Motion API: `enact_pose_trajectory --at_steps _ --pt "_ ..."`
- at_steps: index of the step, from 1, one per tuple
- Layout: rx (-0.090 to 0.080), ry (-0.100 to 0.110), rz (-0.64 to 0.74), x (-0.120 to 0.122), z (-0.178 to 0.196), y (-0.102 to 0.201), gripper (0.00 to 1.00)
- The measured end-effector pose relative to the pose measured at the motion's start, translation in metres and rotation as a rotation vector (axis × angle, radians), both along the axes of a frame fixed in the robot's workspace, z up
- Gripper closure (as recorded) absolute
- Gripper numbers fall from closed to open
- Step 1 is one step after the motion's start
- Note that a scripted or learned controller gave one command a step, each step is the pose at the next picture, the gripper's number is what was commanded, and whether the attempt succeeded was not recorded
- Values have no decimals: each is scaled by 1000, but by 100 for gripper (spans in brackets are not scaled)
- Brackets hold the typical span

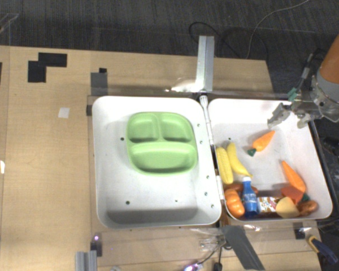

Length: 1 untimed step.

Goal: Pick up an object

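Lying nearest the camera, well below the pincer point(289, 115) in the view, a jumble of small toys crowds the front edge of the right shallow white plastic bin point(237, 113): a blue plastic bottle with a red cap point(249, 199), a round orange fruit point(233, 201) touching it on the side away from the pincer, a flat packet with a dark printed label point(266, 204), a pale yellow lemon-shaped piece point(287, 208) and a small brown piece point(308, 206) at the corner. Just behind these, a long orange plastic carrot point(293, 175) lies slantwise below the pincer, and two yellow corn cobs point(230, 161) rest side by side against the bin's wall far to the pincer's left. Closer still, a short orange carrot with a green stub point(262, 141) lies just below and left of the fingertips, apart from them. The pincer hangs over the back right corner of this bin, its two grey fingers spread apart with nothing between them. Well off to its left, the other white bin point(107, 168) holds a green plastic divided plate point(160, 141).
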State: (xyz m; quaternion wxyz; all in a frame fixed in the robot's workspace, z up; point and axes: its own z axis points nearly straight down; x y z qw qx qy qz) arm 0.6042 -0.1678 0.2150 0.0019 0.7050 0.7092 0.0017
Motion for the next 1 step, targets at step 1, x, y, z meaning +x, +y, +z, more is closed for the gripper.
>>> enact_pose_trajectory --at_steps 1 --pt "-2 -6 32 13 -126 -3 0"
